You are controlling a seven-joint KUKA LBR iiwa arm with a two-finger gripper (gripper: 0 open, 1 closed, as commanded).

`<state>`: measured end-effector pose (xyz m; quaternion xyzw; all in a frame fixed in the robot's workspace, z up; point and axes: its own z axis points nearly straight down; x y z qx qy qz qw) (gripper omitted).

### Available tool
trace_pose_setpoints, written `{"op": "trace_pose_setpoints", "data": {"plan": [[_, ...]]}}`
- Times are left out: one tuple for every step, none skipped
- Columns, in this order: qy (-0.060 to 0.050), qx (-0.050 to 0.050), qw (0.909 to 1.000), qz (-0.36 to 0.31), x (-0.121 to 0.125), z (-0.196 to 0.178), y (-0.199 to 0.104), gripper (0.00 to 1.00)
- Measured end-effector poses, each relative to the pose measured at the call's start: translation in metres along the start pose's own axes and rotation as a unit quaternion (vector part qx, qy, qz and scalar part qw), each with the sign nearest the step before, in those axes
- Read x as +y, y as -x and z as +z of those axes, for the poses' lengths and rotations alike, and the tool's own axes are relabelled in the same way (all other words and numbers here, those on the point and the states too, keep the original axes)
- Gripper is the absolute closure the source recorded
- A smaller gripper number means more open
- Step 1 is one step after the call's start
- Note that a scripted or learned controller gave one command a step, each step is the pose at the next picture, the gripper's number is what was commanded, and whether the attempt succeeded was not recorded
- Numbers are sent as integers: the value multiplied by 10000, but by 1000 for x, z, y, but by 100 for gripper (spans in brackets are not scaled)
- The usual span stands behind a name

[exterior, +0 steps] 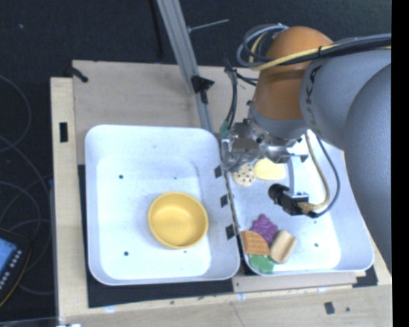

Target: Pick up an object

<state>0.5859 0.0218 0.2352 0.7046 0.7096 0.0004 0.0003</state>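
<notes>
A round yellow plastic bowl (pixel 178 219) sits in the left white bin (pixel 109 176). The gripper (pixel 240 161) hangs over the right white bin (pixel 327 251), just above a speckled cookie (pixel 244 177) and pale yellow piece (pixel 270 169).

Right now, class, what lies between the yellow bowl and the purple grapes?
In the camera view, the meeting rims of the two white bins run between the yellow bowl and the purple grapes; otherwise that stretch is bare bin floor.
</notes>
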Motion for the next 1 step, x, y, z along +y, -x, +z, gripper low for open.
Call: {"op": "trace_pose_setpoints", "data": {"plan": [[0,2,10000,-1,17,8,-52,100]]}}
